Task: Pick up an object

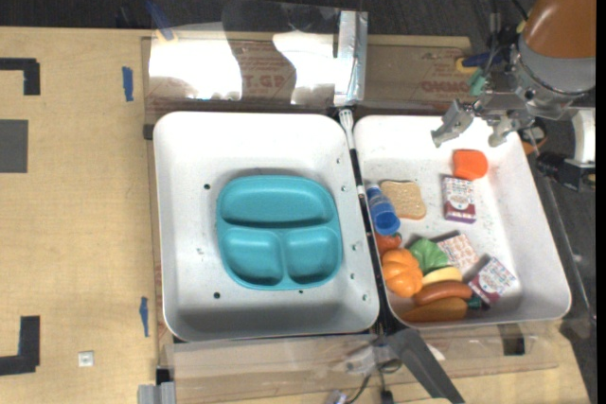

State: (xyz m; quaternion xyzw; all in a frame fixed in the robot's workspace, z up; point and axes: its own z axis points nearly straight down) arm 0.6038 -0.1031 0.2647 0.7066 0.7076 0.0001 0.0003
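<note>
Item: pick-up task, status not yet begun in any visible sense.

Gripper (pixel 476 130): hanging over the far end of the right bin (pixel 554 284), above bare white floor; its fingers (pixel 453 128) are standing spread apart and are pinching nothing.

Left bin (pixel 180 203): carrying a teal divided plate (pixel 279 229), lying flat at centre.

Right bin contents, all resting on the bin floor, none lifted:
- orange block (pixel 470 164), lying just below the gripper and looking like the nearest candidate;
- small printed carton (pixel 458 199), just beside it;
- toast slice (pixel 404 198) and blue cup (pixel 383 215), near the dividing wall;
- toy vegetables: orange pepper (pixel 401 271), green piece (pixel 429 253), hot dog (pixel 437 292);
- two more printed packets (pixel 491 279), toward the near corner.

Remaining, as judged: choosing an object, descending, closing on it, lifting. Nothing is counting as done so far.
</note>
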